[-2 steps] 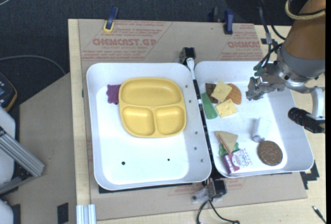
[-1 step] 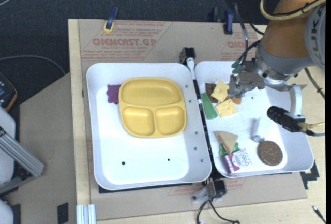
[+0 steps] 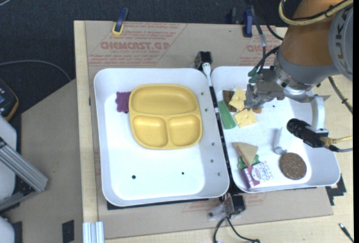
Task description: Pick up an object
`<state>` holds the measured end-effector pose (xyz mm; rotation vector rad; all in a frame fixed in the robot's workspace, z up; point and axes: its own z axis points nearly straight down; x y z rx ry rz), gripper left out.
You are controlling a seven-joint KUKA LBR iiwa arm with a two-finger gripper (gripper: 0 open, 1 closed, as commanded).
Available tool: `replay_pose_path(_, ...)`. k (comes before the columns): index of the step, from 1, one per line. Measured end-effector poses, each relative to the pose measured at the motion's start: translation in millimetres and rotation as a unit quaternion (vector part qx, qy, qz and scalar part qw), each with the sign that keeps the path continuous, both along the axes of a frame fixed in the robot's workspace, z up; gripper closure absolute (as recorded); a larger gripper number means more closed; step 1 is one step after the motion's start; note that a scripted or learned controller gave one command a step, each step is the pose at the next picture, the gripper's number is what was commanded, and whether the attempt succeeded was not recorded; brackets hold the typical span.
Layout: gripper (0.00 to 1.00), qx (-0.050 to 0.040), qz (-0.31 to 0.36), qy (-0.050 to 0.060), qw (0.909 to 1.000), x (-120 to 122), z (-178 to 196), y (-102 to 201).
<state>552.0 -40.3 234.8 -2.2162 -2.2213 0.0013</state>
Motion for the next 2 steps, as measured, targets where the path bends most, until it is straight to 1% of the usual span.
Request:
replay_pose_path(1, 1.0, -0.0011, 0.0, -0.003, 1.0, 9.4, -2.9, -0.4)
replay_pose_path(2, 1.0, -0.0006, -0.002, 0.0, 1.0, -0.1, -19.8, 3.0)
